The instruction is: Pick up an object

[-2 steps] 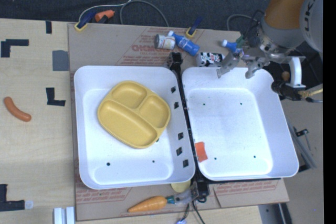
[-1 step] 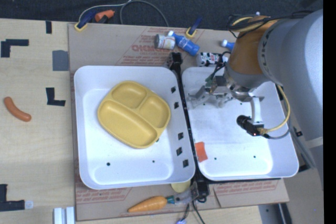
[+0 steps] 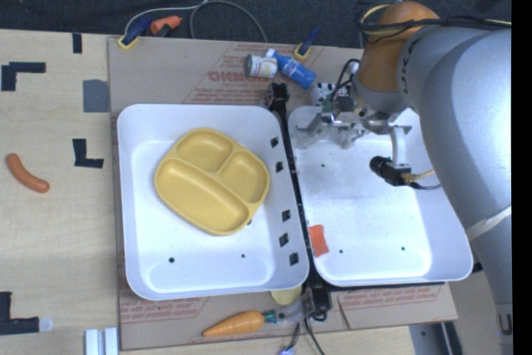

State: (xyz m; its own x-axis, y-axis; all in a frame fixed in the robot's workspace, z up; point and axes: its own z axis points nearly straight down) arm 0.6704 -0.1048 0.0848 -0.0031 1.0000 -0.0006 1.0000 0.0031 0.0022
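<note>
A yellow plastic divided plate (image 3: 213, 179) lies in the left white shallow bin (image 3: 137, 262), towards its far side. The grey arm with its orange band (image 3: 384, 62) reaches over the far end of the right white bin (image 3: 440, 262); its two-finger gripper (image 3: 345, 125) hangs there, its state impossible to tell. A small orange block (image 3: 317, 240) lies near that bin's left wall. Outside the bins lie an orange plastic carrot (image 3: 234, 323) near, an orange sausage (image 3: 27, 173) left, and a blue-and-white bottle (image 3: 281, 66) far.
</note>
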